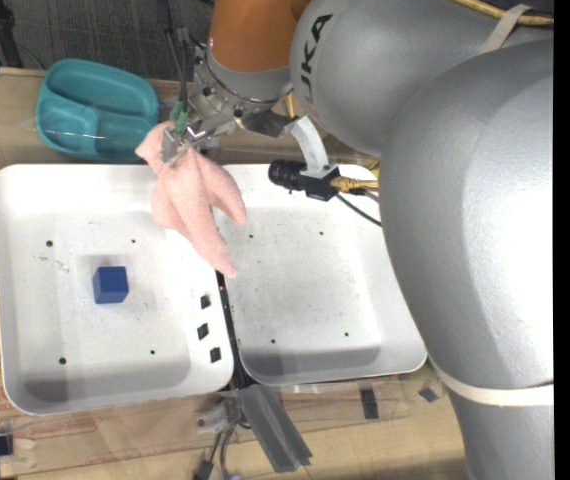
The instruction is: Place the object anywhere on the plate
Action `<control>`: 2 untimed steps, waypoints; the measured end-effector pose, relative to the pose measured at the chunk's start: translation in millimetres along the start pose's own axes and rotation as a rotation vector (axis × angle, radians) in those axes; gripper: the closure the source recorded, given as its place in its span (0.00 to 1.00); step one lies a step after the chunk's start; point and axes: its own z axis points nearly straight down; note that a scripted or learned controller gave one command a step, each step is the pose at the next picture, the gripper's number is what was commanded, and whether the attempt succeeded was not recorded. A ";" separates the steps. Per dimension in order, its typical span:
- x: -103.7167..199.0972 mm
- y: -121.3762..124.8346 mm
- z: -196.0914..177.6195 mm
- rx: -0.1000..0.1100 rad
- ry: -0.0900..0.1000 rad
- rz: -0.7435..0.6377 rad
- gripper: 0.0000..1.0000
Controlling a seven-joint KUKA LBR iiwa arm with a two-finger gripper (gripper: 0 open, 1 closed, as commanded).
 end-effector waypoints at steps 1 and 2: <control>21.6 -0.3 -77.0 -0.005 -0.001 -0.068 1.00; 90.8 -26.8 -56.6 0.000 0.000 -0.157 1.00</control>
